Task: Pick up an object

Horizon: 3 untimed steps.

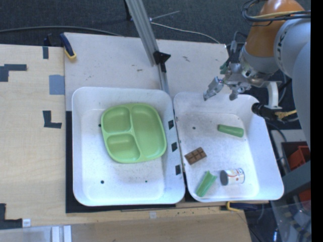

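Note:
My gripper hangs over the far edge of the right bin, its two fingers spread apart with nothing between them. Inside that bin lie a green cylinder near the middle right, a brown chocolate-bar piece toward the left, a green wedge-shaped piece at the front, and a small white bottle with a dark cap on its side next to it. The gripper is well above and behind all of them.
A green divided plate lies in the left bin. A slanted metal pole reaches down to the bins' shared far corner. Cables run near the arm at the right.

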Each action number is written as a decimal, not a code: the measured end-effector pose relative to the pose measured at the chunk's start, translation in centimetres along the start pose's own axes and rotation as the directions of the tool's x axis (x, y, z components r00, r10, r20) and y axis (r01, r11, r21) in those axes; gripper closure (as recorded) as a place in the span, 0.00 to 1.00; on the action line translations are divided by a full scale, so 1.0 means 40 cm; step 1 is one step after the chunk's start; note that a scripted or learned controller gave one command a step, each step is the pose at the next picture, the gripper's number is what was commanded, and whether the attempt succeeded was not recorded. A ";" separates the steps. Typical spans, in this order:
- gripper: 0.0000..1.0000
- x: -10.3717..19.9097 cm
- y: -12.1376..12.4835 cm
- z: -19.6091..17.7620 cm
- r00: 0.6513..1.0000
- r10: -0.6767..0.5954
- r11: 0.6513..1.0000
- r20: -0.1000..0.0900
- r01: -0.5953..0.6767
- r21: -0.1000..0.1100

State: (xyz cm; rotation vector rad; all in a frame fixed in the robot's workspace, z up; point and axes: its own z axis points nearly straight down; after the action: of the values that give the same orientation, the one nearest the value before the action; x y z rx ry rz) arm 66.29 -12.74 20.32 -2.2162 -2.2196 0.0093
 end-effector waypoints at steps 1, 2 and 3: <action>0.00 -0.020 -0.017 0.144 1.000 0.000 1.000 0.000 0.000 0.000; 0.00 -0.017 -0.020 0.281 1.000 -0.001 1.000 0.000 0.001 -0.001; 1.00 -0.015 -0.016 0.246 1.000 -0.002 1.000 0.000 0.002 -0.005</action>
State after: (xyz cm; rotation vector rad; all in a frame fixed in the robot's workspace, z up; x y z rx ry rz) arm 65.57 -13.36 10.49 -2.2162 -2.2250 0.0035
